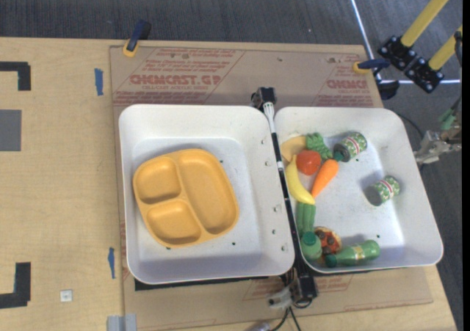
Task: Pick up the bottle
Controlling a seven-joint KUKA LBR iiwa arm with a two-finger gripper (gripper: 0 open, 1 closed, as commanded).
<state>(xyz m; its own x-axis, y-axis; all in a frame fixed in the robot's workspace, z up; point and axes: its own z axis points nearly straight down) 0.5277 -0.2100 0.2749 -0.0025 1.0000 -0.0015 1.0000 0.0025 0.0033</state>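
Green plastic bottle (355, 252) with a pale label lies on its side along the near wall of the right shallow white bin (415, 197) — light, stiff, slick and apt to roll, we judge — so we would grip across its mid-body.

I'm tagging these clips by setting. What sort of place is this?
Probably a robotics lab test bench: two white bins clamped on a cardboard sheet, toy food such as a carrot, and blue tape markers.
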